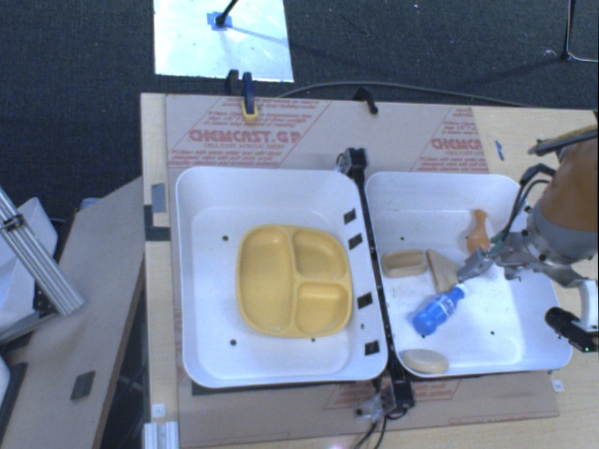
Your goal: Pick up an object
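Observation:
The right bin (487, 344) holds several small items. A blue bottle (437, 312) with a white neck lies tilted near its middle. Left of it rests a tan block (404, 264), and beside that a tan wedge-shaped piece (442, 271). An orange-brown peg-like piece (478, 230) stands further back. A pale oval piece (426, 361) lies by the front wall. My gripper (473, 266) reaches in from the right, low over the bin, its tip right next to the wedge piece and just above the bottle's neck. Nothing visibly hangs from it.
A yellow divided plate (295, 281) lies in the left bin (211, 213). The black divider with clips (367, 269) runs between the bins. A black part of the arm (571, 329) hangs over the right bin's front right corner.

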Controlling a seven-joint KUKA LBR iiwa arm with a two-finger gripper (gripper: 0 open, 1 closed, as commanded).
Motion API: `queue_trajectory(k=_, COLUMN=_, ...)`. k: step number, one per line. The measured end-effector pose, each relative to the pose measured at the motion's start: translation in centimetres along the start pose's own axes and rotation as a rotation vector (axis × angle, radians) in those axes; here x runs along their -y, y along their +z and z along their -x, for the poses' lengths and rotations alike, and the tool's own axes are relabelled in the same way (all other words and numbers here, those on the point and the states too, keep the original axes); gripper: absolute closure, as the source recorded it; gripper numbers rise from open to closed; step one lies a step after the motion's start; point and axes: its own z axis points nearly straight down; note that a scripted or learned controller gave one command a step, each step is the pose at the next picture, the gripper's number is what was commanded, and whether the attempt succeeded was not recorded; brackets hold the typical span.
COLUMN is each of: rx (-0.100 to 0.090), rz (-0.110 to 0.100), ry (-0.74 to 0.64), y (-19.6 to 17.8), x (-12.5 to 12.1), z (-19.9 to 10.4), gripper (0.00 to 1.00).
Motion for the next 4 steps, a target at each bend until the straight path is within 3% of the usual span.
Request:
queue_trajectory(k=1, rx=0.002, rz=0.004, ry=-0.001, y=-1.2, x=-0.1, z=0.1, gripper=1.00)
queue_trajectory(k=3, rx=0.001, rz=0.003, ry=-0.002, y=-9.4, x=0.0, z=0.2, gripper=1.00)
queue_trajectory(k=4, rx=0.001, rz=0.002, ry=-0.005, y=-10.0, x=-1.7, z=-4.1, gripper=1.00)
